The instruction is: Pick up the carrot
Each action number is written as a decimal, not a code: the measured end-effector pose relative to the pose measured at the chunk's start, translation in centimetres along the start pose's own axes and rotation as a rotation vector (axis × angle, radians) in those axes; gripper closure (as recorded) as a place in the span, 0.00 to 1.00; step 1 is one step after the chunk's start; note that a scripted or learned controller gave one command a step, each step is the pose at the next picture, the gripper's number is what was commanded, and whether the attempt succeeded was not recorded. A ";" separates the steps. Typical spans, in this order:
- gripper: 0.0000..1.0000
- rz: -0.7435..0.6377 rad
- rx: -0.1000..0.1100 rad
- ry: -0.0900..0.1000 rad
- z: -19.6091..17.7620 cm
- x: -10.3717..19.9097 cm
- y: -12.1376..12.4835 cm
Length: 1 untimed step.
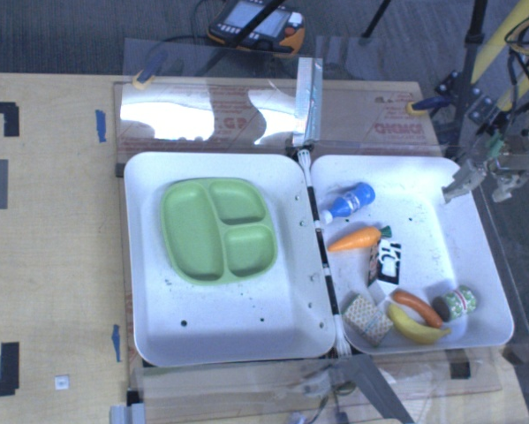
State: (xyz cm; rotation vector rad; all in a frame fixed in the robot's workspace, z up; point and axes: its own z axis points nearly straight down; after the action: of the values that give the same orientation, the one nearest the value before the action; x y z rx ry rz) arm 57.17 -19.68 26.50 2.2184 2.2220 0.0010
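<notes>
- Bench (52, 237): two white bins, green tray (218, 230) in left bin (158, 325).
- Carrot (356, 238): right bin (476, 263), centre-left, below blue bottle (350, 200).
- My gripper (463, 182): over right bin's far-right rim, well apart from carrot.

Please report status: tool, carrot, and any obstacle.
Tool at right bin's far right edge, holding nothing. Carrot lies free near the divider. Blue bottle and black card close beside it.

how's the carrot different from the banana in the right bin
The carrot is orange with a green end; the banana is yellow. The carrot is straight and tapered, the banana curved. The carrot lies apart from other things near the middle of the right bin; the banana sits at the front edge, pressed against a red-orange sausage-like thing. Both lie flat in the same bin.
</notes>
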 end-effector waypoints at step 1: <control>0.00 -0.109 0.001 0.001 10.2 6.3 3.2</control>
State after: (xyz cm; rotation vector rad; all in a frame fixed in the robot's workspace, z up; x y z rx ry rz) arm 60.42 -13.39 16.31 2.0951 2.3404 0.0010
